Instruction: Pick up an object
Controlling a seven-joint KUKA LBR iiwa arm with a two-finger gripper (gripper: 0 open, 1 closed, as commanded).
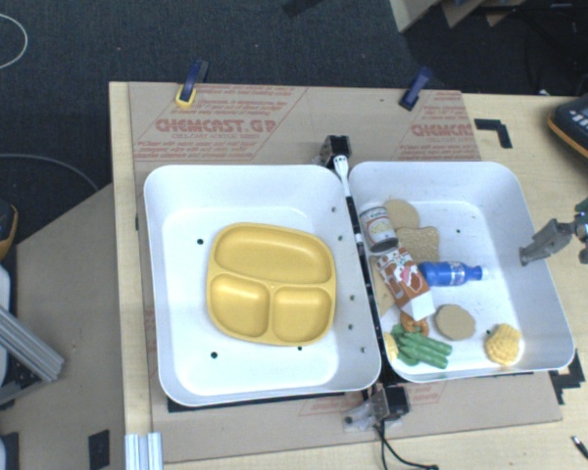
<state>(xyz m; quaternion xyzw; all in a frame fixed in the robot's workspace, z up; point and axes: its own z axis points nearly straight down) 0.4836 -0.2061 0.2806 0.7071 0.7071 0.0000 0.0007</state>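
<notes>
While the gripper (549, 243) hangs at the right rim of the right bin (529, 204), with nothing between its fingers, the step in hand looks like choosing a target and coming in over it. Whether those fingers are spread or pressed together cannot be told at this edge of the view, where they are small and partly cut off.

Every candidate lies in the right bin, crowded toward its left wall and near edge. A small jar (377, 227) lies close to the left wall toward the far side, with tan bread slices (416, 235) just beside it. A red packet (404, 274) runs down the left wall, and a blue bottle (449, 274) lies on its side touching or nearly touching it. Along the near edge sit green beans (419, 347) at the left corner, a round cookie (456, 321) in the middle, and a yellow corn piece (505, 343) toward the right corner. The left bin (176, 262) bears a yellow divided plate (269, 282).

To do this well, I would favour the corn piece or the bottle. The corn stands apart from its neighbours, so the fingers could straddle it without nudging anything, though it sits near the bin's sloping wall, and the descent should stay inboard of that. The bottle probably needs the fingers set across its narrow axis; being round, it may roll if touched off-centre. The flat cookie and bread offer little to pinch.
</notes>
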